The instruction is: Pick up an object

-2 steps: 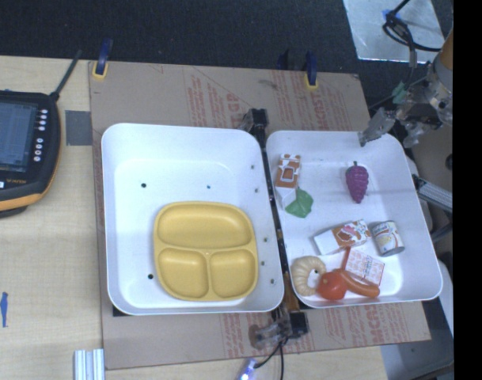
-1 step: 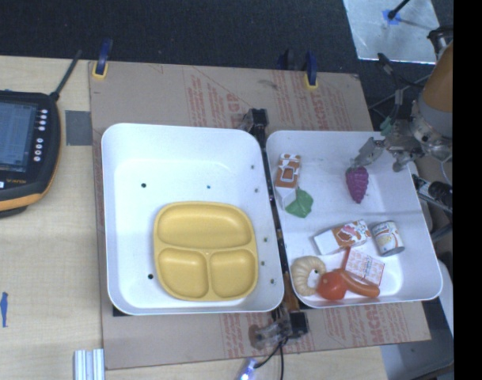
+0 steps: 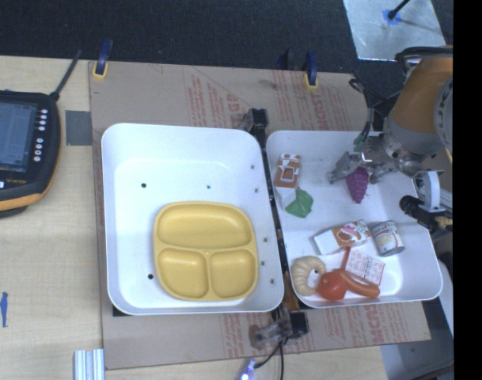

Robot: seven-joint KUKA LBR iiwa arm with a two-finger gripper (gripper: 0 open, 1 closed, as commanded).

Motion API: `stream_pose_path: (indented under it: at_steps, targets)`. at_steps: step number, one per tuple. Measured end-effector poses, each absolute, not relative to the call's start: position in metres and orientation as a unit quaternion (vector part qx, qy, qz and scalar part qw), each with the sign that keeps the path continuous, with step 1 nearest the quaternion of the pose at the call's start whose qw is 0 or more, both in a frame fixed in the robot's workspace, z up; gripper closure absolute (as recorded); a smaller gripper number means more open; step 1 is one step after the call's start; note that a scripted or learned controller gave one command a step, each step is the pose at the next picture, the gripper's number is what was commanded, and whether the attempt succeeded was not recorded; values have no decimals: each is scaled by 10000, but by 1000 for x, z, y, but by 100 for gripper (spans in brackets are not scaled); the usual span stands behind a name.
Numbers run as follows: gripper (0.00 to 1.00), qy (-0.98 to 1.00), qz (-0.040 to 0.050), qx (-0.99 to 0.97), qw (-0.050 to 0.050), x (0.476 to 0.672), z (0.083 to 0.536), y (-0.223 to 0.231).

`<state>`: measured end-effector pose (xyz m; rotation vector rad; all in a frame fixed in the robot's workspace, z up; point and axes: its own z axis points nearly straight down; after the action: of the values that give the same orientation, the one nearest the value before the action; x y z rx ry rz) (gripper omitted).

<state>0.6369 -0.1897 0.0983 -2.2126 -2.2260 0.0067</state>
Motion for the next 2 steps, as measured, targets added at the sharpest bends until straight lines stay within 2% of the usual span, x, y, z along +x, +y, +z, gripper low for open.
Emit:
stream_pose_path:
  at_steps: [1, 2]
  targets:
    - [0, -7084, 10, -7059, 2, 637, 92, -212]
    - [100, -7092, 12, -7050, -3, 637, 102, -212]
